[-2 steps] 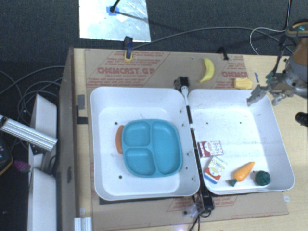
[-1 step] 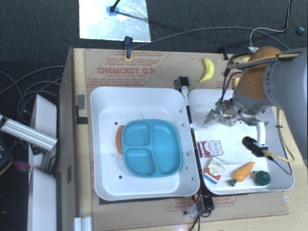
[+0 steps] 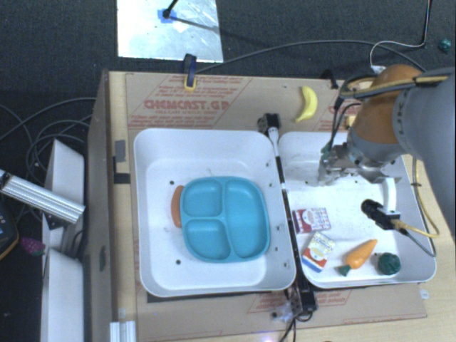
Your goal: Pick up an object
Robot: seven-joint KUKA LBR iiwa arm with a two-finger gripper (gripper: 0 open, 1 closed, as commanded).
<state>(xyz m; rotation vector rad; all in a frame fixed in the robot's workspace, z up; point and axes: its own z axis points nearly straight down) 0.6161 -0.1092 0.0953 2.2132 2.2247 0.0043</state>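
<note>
My gripper [image 3: 330, 171] hangs over the upper left part of the right bin [image 3: 413, 212], above bare white floor. Further toward the front of that bin lie a red and white carton [image 3: 311, 220], a small white, yellow and red carton [image 3: 318, 250], an orange carrot [image 3: 358, 254] and a dark green lump [image 3: 388, 263]. All of these are apart from the gripper, which has nothing visibly in it. The grey arm with its orange band [image 3: 388, 112] covers the bin's back right corner.
The left bin [image 3: 153, 162] holds a blue divided plate [image 3: 224, 216] with a brown sausage [image 3: 176, 205] at its left edge. A yellow banana [image 3: 308, 104] lies on the cardboard behind the bins. A black cable end [image 3: 374, 211] hangs from the arm over the right bin.
</note>
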